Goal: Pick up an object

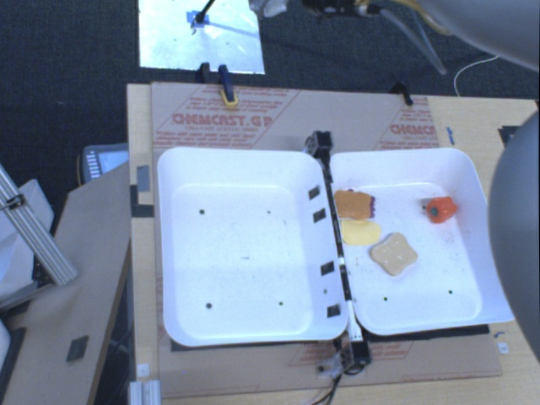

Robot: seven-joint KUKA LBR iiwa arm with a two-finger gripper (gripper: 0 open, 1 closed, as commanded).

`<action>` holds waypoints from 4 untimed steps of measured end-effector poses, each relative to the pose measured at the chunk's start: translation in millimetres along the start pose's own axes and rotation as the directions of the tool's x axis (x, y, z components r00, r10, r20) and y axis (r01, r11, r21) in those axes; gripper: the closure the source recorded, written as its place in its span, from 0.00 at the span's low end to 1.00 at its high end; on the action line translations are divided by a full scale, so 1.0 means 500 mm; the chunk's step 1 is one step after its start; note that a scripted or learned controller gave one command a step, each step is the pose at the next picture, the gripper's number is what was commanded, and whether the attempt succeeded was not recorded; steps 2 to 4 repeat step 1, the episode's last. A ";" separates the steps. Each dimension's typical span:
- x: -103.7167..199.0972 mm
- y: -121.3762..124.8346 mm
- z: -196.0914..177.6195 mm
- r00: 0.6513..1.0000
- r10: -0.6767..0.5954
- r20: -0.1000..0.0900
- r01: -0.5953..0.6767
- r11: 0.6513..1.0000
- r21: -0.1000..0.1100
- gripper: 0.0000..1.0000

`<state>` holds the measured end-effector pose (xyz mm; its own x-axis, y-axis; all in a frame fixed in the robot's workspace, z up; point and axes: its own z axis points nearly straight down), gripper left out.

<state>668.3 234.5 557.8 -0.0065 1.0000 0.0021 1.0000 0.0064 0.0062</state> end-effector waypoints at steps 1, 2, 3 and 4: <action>0.000 0.000 0.001 1.000 -0.001 0.000 0.001 1.000 0.001 0.00; 0.000 0.000 0.001 1.000 -0.001 0.000 0.001 1.000 0.001 0.00; 0.000 0.000 0.001 1.000 -0.001 0.000 0.001 1.000 0.001 0.00; 0.000 0.000 0.001 1.000 -0.001 0.000 0.001 1.000 0.001 0.00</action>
